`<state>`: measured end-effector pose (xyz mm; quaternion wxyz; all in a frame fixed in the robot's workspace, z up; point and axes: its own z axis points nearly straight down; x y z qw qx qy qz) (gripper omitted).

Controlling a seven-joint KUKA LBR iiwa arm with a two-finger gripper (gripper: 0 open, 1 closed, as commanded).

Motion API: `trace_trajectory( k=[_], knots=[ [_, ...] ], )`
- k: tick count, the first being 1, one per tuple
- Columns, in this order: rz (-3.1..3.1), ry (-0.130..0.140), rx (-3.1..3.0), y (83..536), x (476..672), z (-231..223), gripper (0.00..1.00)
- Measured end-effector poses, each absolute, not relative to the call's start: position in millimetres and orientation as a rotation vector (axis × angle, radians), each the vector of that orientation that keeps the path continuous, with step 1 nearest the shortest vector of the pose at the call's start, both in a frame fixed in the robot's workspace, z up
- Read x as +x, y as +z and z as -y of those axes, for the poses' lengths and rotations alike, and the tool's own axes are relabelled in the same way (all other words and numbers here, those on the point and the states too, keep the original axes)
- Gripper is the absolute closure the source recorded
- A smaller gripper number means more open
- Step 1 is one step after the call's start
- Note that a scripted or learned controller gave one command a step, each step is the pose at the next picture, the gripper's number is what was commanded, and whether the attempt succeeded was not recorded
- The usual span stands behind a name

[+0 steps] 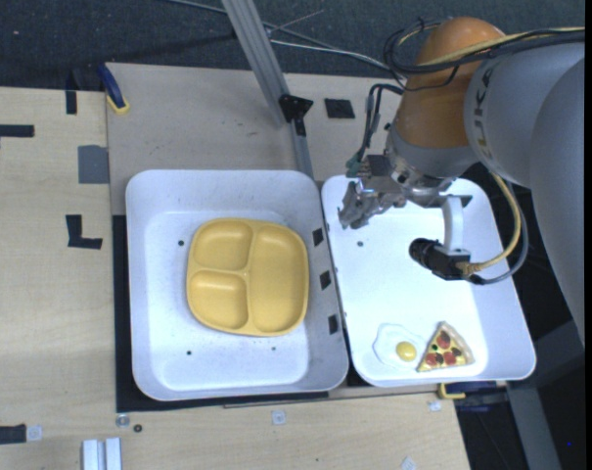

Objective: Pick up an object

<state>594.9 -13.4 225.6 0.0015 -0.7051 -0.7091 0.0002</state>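
A toy fried egg (pixel 396 346) and a toy pizza slice (pixel 444 349) lie side by side at the near end of the right bin (pixel 393 272). A yellow three-compartment plate (pixel 247 275) rests in the middle of the left bin (pixel 159 292). My gripper (pixel 355 211) hangs over the far left corner of the right bin, well away from the egg and the pizza slice. Nothing shows between its fingers.
The grey arm with its orange band (pixel 447 76) fills the upper right and overhangs the right bin's far end. A black fitting with a cable (pixel 442 258) sticks out over that bin's middle. A slanted metal pole (pixel 266 67) rises behind the bins.
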Motion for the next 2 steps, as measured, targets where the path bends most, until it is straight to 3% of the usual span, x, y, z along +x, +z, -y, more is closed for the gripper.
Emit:
trace_trajectory(
  k=[2],
  knots=[
    [2.227,0.002,-2.21,223,542.8,-83,1.0]
  ],
)
